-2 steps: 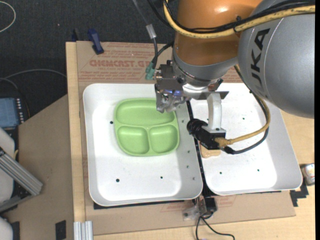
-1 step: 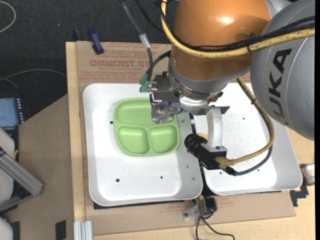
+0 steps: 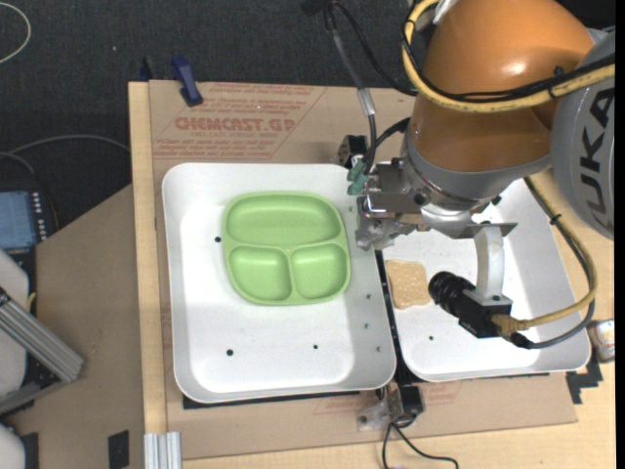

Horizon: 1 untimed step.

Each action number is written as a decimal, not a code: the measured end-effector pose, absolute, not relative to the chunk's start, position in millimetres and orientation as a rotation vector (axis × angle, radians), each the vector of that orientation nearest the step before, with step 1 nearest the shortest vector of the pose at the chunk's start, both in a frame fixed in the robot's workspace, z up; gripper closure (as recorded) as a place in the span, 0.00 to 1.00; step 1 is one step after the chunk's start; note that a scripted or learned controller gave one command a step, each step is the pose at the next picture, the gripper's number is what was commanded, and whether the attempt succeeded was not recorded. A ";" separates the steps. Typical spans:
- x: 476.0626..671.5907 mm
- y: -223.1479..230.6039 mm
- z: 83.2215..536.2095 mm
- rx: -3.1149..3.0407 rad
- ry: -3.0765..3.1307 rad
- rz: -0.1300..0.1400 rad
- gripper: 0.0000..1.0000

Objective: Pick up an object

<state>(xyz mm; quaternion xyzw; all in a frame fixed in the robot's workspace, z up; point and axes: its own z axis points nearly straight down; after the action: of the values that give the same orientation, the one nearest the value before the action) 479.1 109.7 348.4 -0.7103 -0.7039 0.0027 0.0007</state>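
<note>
Over the right bin [image 3: 547, 360] my gripper [image 3: 376, 225] hangs near its left wall, just above a tan sponge-like square [image 3: 407, 283] (whether anything is clamped, I cannot tell). Left bin [image 3: 195, 360] holds a green divided tray [image 3: 286, 247], lying flat.

Two shallow white bins side by side on a cardboard sheet [image 3: 244, 115] printed with red lettering: left bin [image 3: 195, 350], right bin [image 3: 547, 262]. Blue clip [image 3: 186, 79] at the sheet's far left edge. Dark carpet [image 3: 146, 18] beyond, with thin cables [image 3: 59, 149] trailing across at left.
</note>
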 end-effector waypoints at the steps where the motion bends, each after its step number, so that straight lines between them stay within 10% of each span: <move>1: 480.2 74.6 484.6 -2.234 -2.224 -0.024 1.00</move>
<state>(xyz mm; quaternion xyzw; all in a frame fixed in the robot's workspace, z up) 480.2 74.6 484.6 -0.7086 -0.7056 -0.0075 -0.0054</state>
